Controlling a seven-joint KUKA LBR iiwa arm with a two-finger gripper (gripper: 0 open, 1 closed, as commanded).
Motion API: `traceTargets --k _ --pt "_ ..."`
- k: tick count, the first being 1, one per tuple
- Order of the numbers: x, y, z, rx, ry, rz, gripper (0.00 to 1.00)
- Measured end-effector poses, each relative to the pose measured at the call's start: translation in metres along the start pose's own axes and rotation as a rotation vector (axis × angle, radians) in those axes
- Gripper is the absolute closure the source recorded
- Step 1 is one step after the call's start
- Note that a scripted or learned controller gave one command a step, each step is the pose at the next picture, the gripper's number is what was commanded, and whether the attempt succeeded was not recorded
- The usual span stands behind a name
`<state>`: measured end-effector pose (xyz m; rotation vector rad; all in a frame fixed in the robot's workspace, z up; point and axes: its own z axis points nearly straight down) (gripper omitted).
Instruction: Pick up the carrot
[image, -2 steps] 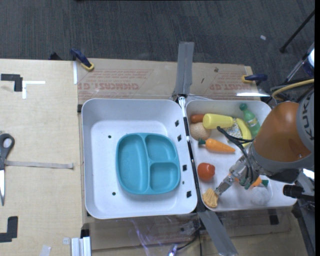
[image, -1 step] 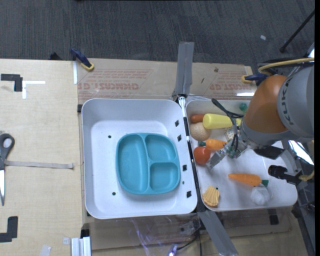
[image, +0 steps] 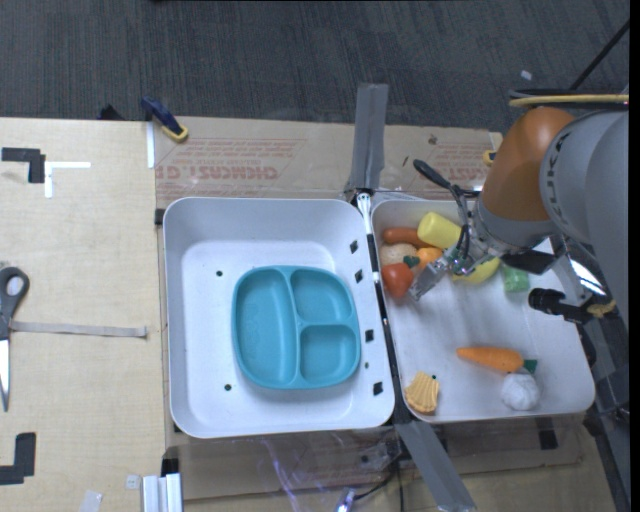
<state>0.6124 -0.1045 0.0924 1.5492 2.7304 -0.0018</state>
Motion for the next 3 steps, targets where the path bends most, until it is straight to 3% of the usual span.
traceTargets --k 1,2,3 --pt "-0.031 0.031 0.003 0.013 0.004 0.319 0.0" --pt "-0.031 0.032 -0.008 0.01 -0.001 0.313 1.0" --pt "0.031 0.073 -0.1 0.0 0.0 0.539 1.0"
